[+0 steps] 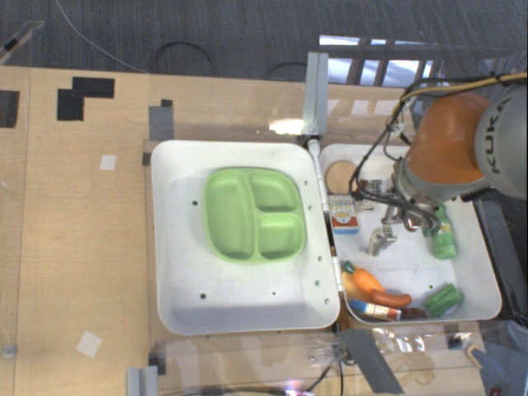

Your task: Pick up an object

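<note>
My gripper [394, 232] hangs open over the middle of the right bin [483, 258], above bare white floor, with nothing between its fingers. Around it lie a small red, white and blue box [344, 214] to the left, a round tan disc [340, 174] at the back left and a green bottle [444, 240] just to the right. Along the front wall are an orange carrot [363, 281], a red sausage [389, 299], a marker-like stick [375, 309] and a green block [444, 299].
The left bin [177, 287] holds a green divided plate [254, 214] near its middle. The arm's orange band [445, 139] and black cables [388, 139] hang over the right bin's back half. A grey post [316, 93] stands behind the wall between the bins.
</note>
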